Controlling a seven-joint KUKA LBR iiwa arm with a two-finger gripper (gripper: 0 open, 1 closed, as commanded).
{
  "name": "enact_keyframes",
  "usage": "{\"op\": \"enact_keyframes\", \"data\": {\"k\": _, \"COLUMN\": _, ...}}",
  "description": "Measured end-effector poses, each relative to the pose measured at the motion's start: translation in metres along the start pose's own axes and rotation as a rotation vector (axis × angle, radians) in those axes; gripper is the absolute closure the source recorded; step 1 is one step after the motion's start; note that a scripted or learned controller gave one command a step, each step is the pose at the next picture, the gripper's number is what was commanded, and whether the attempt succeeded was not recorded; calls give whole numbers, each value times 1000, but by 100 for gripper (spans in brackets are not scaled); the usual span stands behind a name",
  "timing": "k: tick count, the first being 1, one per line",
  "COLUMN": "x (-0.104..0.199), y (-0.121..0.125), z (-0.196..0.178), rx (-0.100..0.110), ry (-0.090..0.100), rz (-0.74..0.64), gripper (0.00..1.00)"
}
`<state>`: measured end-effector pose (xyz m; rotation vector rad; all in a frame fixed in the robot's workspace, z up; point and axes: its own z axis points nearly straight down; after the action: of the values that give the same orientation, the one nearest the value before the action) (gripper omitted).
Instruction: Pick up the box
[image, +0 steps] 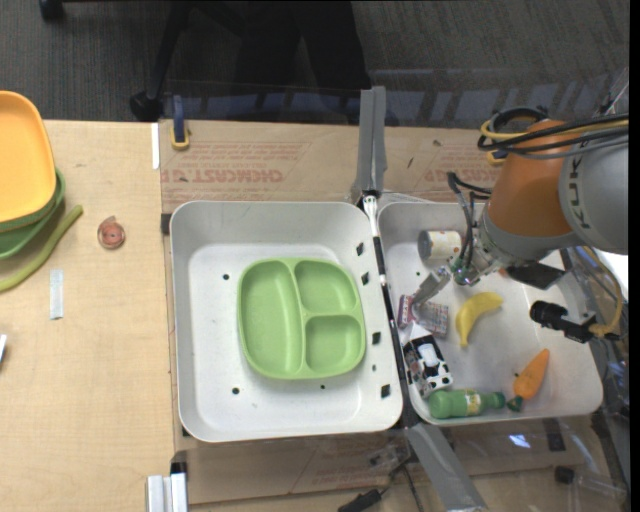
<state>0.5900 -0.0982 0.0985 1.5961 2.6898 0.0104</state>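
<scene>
The box (428, 362), small and printed in black and white, lies near the left wall of the right bin (570, 400). It sits just above a green bottle (462, 403). My gripper (438, 285) hangs over the upper left part of that bin, about a hand's width above the box in this view and apart from it. Its tip points down-left toward a small patterned packet (422, 314). Nothing shows between the gripper and the box.
A yellow banana (476, 313) lies right of the gripper, an orange carrot (532, 373) lower right, and a white cup (440, 243) at the bin's back. The left bin (200, 300) holds a green divided plate (300, 318). Yellow and green plates (22, 180) are stacked far left.
</scene>
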Motion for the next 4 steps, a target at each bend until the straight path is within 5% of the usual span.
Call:
{"op": "enact_keyframes", "data": {"k": 1, "x": 0, "y": 0, "z": -9, "rx": 1, "ry": 4, "rz": 3, "gripper": 100}}
{"op": "enact_keyframes", "data": {"k": 2, "x": 0, "y": 0, "z": -9, "rx": 1, "ry": 4, "rz": 3, "gripper": 0}}
{"op": "enact_keyframes", "data": {"k": 3, "x": 0, "y": -7, "z": 1, "rx": 2, "ry": 5, "rz": 25, "gripper": 0}}
{"op": "enact_keyframes", "data": {"k": 4, "x": -1, "y": -7, "z": -9, "rx": 0, "ry": 5, "rz": 29, "gripper": 100}}
